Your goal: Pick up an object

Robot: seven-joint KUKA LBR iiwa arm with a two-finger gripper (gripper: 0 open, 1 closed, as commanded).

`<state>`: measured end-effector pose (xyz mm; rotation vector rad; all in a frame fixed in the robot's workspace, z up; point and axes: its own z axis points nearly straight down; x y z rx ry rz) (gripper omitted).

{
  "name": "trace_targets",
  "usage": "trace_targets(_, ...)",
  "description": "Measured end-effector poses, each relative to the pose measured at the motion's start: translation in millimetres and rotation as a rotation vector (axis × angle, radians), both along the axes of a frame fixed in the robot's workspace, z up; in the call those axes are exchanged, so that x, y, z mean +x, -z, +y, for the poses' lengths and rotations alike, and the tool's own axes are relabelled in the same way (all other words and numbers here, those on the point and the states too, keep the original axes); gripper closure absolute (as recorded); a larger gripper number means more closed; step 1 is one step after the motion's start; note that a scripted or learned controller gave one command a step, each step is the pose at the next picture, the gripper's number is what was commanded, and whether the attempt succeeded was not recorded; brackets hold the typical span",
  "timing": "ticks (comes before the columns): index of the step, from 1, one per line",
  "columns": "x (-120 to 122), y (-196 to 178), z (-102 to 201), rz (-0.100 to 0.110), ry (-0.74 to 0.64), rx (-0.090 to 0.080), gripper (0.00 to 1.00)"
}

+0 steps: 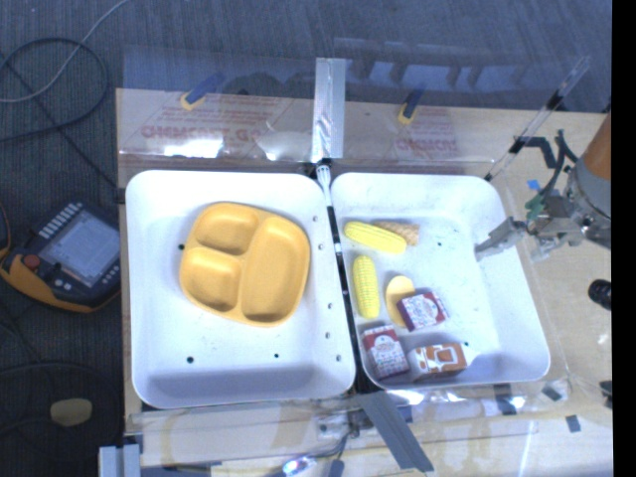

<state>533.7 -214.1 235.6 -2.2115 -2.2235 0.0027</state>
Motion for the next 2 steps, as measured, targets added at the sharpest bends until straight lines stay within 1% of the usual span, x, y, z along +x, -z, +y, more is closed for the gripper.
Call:
trace_targets(1, 39.9, 146.7, 57.1, -0.011, 0.055, -0.007, 0.0)
trace_targets(2, 41.4, 138.4, 58.7, -0.012, 0.053, -0.004, 1.0)
